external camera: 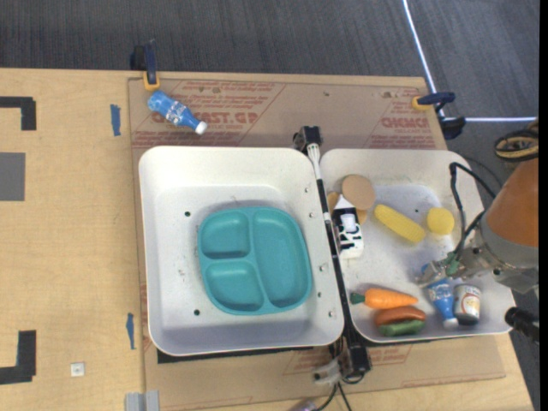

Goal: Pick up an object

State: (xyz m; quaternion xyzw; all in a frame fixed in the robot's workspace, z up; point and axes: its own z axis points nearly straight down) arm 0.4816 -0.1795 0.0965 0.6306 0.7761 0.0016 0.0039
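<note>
The tool is being seen low over the right bin, reaching in from the right beneath the orange band of the arm; its metal tip is too small and cluttered to be read, so whether it is open or closed cannot be told, and nothing is being shown between its parts. Just below it, a small blue tube and a small can are lying side by side near the bin's lower right corner, and either is being judged the likeliest thing to be picked. Both are being judged light and fairly stiff; the can's round, smooth side may slip, so a hold across its middle is being advised, while the tube would be taken across its narrow width.

Further out, a yellow ball and a yellow banana-like piece are lying above the tool, and an orange carrot is resting against a red-and-green piece to the left. A tan disc and a white labelled bottle are lying by the dividing wall.

In the left bin a teal divided plate is lying flat. On the table beyond the bins a small blue bottle is lying on its side
</note>
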